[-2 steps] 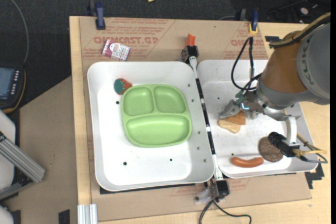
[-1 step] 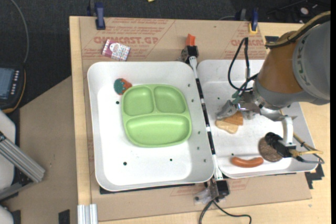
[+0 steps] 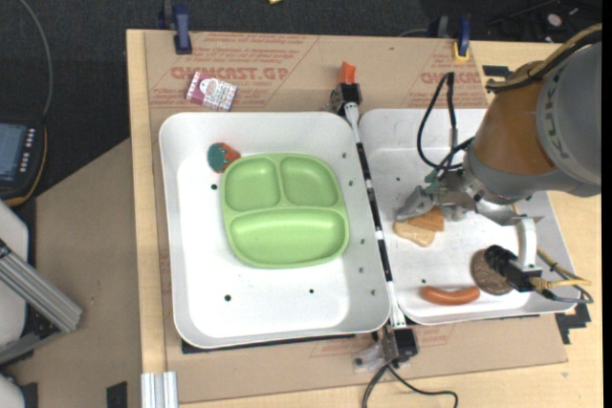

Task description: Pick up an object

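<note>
In the right bin, a tan slice of bread lies near the left wall. My gripper hangs just above the slice's upper edge, open, with its metal fingers spread apart and nothing visibly held between them. A red sausage lies along the bin's front edge. A dark brown round piece rests to the right of the sausage. The grey arm with its orange band covers the bin's right side.
The left bin holds a green divided plate, with a small red and green object at the plate's upper left corner. A pink packet lies on the cardboard behind the bins. Black cables hang over the right bin.
</note>
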Action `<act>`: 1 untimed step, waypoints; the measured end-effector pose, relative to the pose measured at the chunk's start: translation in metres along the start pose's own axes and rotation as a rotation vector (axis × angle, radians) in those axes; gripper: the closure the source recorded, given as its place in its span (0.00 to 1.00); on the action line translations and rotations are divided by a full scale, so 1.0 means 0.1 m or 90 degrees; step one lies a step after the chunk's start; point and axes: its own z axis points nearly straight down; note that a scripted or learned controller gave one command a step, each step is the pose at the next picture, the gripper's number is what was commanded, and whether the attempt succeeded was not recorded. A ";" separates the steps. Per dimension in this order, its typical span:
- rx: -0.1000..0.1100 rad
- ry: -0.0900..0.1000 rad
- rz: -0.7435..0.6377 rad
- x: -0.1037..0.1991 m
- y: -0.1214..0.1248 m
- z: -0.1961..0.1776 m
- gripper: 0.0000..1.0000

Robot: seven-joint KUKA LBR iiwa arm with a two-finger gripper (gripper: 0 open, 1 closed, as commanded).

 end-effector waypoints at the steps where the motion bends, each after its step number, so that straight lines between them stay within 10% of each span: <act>1: 0.000 -0.001 0.001 0.02 -0.06 0.00 0.00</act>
